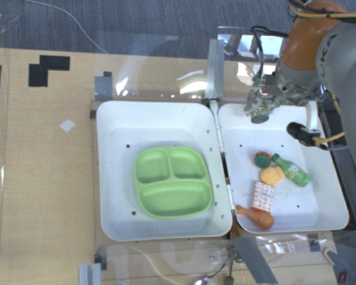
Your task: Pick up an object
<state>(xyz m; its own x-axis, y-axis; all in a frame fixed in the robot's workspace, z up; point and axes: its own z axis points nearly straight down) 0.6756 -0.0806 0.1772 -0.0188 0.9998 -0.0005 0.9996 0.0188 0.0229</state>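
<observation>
The right bin holds several small objects. A green bottle lies tilted beside a red and green piece and a yellow piece. Below them lie a red and white packet and an orange piece near the front wall. My gripper hangs over the bin's back left corner, well behind these objects. A small grey-green shape sits at its tip; I cannot make out what it is.
The left bin holds a green divided plate. A metal post stands behind the wall between the bins. A black cable fitting hangs over the right bin's back right part.
</observation>
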